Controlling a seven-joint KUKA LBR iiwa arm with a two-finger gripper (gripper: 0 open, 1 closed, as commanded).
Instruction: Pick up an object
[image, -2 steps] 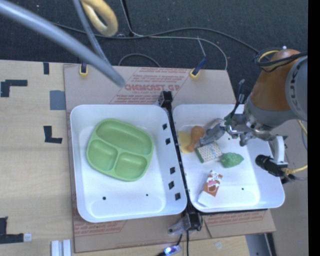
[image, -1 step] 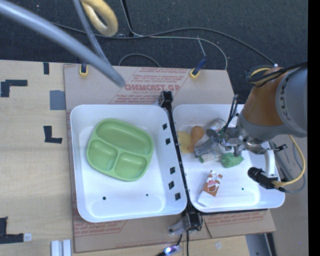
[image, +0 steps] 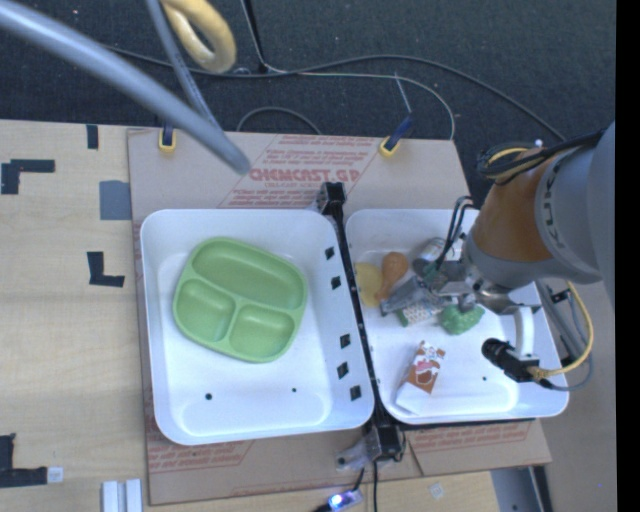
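Over in the right white bin (image: 520, 400), the gripper (image: 415, 295) sits low among small items; a green lumpy toy (image: 461, 319) lies just right of it. Fingers' state: honestly can't tell, too blurry.

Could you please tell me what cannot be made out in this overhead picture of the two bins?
- Gripper, camera view: too blurred and small to tell what it touches in the right bin.
- Small items beneath it, a green object and yellow-orange pieces: partly covered by the arm, kind unclear.
- Red and white packet: print too small to read.
- Green divided plate: fully visible.
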